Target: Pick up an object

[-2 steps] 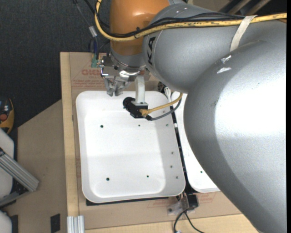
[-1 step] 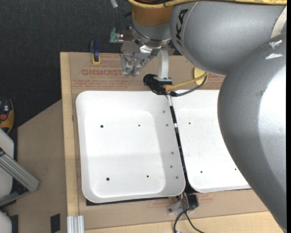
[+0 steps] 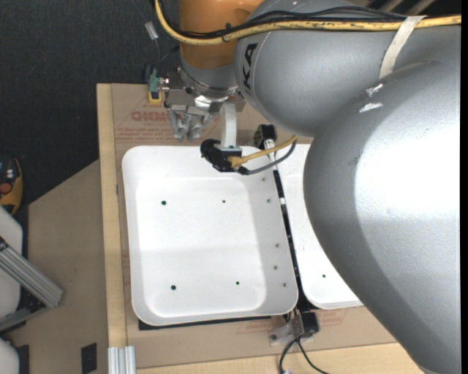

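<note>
Above left bin's (image 3: 139, 219) far rim, tool (image 3: 187, 128).

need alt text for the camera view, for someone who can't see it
A large grey arm with an orange band reaches from the right, its gripper beyond the far rim of the left white bin. The right bin is mostly hidden under the arm.

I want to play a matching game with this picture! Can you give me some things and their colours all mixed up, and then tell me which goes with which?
Things:
1. left bin
2. band above the wrist
3. big arm link
4. bench top

Colours:
A. grey
B. light brown
C. white
D. orange

Pairs: 1-C, 2-D, 3-A, 4-B
</note>
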Action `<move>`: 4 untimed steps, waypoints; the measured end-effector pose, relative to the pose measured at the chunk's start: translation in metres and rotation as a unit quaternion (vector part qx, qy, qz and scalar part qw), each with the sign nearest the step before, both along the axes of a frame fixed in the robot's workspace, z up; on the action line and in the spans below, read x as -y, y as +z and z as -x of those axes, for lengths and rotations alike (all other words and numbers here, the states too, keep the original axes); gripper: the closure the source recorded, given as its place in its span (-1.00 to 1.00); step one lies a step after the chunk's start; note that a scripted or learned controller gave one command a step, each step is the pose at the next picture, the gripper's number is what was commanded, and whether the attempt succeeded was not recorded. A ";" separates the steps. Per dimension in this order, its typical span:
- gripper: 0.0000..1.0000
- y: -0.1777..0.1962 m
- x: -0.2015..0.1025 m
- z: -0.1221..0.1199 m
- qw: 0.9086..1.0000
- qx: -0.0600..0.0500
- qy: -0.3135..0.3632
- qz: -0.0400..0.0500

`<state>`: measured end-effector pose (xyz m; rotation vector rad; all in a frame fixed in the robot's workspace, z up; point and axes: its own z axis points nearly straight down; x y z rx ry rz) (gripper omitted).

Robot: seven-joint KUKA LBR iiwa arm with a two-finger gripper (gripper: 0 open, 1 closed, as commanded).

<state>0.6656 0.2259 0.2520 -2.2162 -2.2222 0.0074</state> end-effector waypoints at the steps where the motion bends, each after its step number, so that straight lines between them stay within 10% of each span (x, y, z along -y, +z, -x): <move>1: 1.00 0.030 0.001 -0.001 1.000 0.005 -0.001 -0.001; 2: 1.00 0.066 0.018 0.017 1.000 0.004 -0.002 -0.001; 3: 1.00 0.010 0.000 -0.001 1.000 0.001 0.000 0.000; 4: 1.00 0.072 0.001 -0.001 1.000 0.006 -0.001 -0.002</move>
